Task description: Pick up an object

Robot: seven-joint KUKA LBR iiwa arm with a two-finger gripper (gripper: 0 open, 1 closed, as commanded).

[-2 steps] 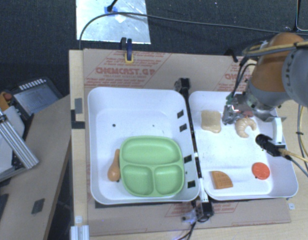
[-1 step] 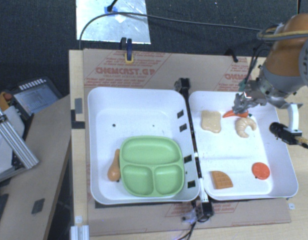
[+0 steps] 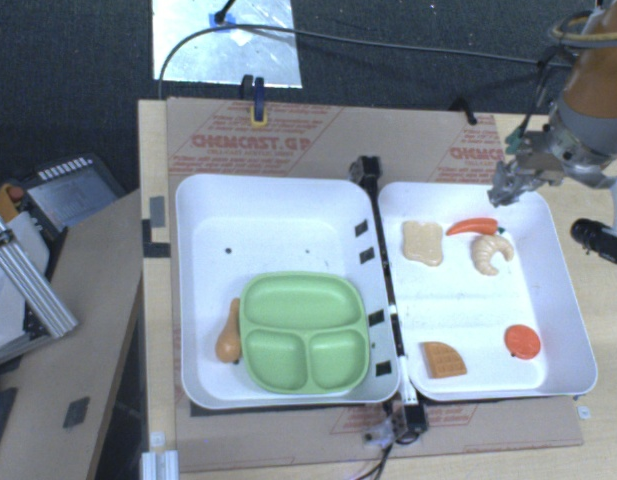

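Two white bins sit side by side on our desk [image 3: 158, 298]. We see the tool [image 3: 505, 192] above the right bin's [image 3: 563, 278] far edge, near the red pepper [image 3: 472, 226] and the croissant [image 3: 491, 253]; its grip we cannot tell.

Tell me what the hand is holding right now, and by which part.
Nothing: the hand hangs above the right bin's far edge, apart from the red pepper.

Arm [image 3: 593, 88] reaching in frm right, gripper [image 3: 508, 190] pointing down.
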